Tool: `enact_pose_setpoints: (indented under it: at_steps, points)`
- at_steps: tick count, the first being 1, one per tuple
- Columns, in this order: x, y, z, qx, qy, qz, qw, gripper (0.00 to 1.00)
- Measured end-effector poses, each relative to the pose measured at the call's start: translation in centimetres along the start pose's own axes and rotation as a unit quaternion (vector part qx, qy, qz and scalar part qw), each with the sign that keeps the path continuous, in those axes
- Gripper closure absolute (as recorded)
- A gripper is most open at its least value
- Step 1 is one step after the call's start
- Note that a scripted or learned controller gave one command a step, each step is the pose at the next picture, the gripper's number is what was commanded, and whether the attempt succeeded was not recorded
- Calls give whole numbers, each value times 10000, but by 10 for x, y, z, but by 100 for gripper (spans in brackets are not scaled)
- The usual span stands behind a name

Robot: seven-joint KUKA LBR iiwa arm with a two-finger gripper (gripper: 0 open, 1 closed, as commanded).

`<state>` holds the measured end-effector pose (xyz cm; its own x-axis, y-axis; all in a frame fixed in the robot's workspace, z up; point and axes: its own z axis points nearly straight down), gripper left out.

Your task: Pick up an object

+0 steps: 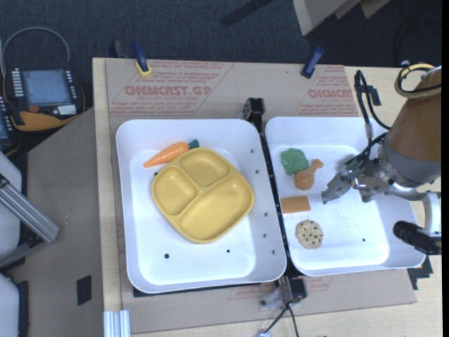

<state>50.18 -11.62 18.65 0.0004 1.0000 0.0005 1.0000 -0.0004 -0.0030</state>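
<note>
My gripper (339, 180) hangs over the right bin (365, 255), reaching in from the right. Its fingers are open with nothing between them. Just to its left lies a brown drumstick-shaped piece (306, 176), and a green leafy piece (295, 160) sits above that. An orange rectangular slab (295, 203) lies below the drumstick, with a speckled cookie (309, 234) nearer the front. All of these lie on the bin floor, apart from the gripper.
The left bin (140, 188) holds a yellow divided plate (202, 194) and an orange carrot (166, 154) at the plate's far-left edge. A black divider (270, 188) runs between the bins. The arm's grey and orange body (417, 139) stands over the right bin's right side.
</note>
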Motion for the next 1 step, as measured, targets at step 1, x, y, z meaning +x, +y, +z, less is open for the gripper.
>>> enact_pose_setpoints:
  at_steps: [1]
  points:
    - [0,1,-1,-14,-3,-3,10000,0]
